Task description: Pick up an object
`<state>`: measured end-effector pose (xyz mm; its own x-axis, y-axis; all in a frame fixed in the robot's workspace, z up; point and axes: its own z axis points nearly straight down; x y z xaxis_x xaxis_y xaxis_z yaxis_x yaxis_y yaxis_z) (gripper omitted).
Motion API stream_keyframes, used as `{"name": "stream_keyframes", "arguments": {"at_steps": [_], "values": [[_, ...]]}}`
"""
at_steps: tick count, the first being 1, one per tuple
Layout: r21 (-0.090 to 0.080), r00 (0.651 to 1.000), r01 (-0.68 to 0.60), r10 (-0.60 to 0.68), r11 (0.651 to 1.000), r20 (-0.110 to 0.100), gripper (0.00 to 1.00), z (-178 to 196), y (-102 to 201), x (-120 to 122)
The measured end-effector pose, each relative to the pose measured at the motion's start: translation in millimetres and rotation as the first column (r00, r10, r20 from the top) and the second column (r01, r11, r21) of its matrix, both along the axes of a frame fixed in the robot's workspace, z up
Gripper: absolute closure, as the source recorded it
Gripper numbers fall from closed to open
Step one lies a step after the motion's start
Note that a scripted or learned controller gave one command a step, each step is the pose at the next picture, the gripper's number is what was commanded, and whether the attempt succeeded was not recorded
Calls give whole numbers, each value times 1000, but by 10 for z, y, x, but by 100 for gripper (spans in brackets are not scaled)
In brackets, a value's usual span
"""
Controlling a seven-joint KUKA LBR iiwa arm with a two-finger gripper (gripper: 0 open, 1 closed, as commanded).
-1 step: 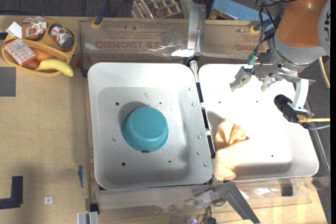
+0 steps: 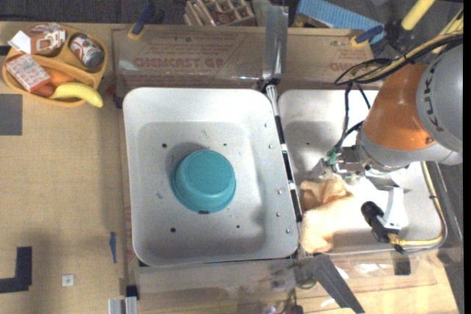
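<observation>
A teal bowl (image 2: 204, 180) lies upside down near the middle of the left bin (image 2: 147, 114). A crumpled tan cloth (image 2: 322, 211) lies at the front left of the right bin (image 2: 309, 110), against the divider. My gripper (image 2: 340, 167) hangs low in the right bin, just above the cloth's upper edge, under the orange-banded wrist. The wrist hides its fingertips.
A dish with a banana (image 2: 77, 93) and packaged food sits on the bench at the far left. A cardboard wall (image 2: 191, 59) runs behind both bins. Clutter and boxes lie on the floor beyond.
</observation>
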<state>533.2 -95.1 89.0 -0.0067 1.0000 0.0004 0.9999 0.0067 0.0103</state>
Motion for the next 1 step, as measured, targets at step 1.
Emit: {"name": "stream_keyframes", "arguments": {"at_steps": [1], "values": [[-1,1000,5,-5,1000,5,100,104,-24,9]]}}
